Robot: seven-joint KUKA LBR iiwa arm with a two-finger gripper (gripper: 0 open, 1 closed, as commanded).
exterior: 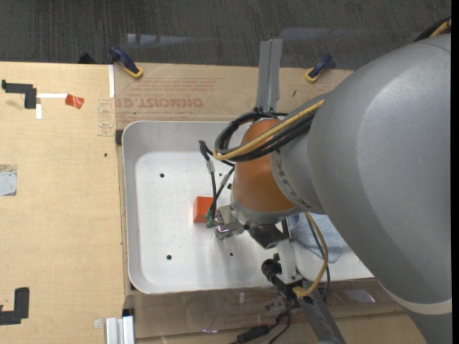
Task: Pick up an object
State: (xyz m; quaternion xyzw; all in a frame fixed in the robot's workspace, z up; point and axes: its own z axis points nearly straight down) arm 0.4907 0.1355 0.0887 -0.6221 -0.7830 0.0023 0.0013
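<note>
An orange block (201, 208) lies in the white bin (154, 192), near its middle. The arm's orange-banded wrist hangs low over the bin, and the gripper (224, 228) sits right beside the block, on its right and slightly nearer the front. The wrist and cables hide the fingertips. A pale bluish object (323, 236) peeks out under the arm at the right.
The big grey arm covers the right half of the view. Bare bin floor stretches left of the block. Cardboard (172, 95) with clamps lies behind the bin. A wooden bench (57, 192) with a small red item (74, 101) lies to the left.
</note>
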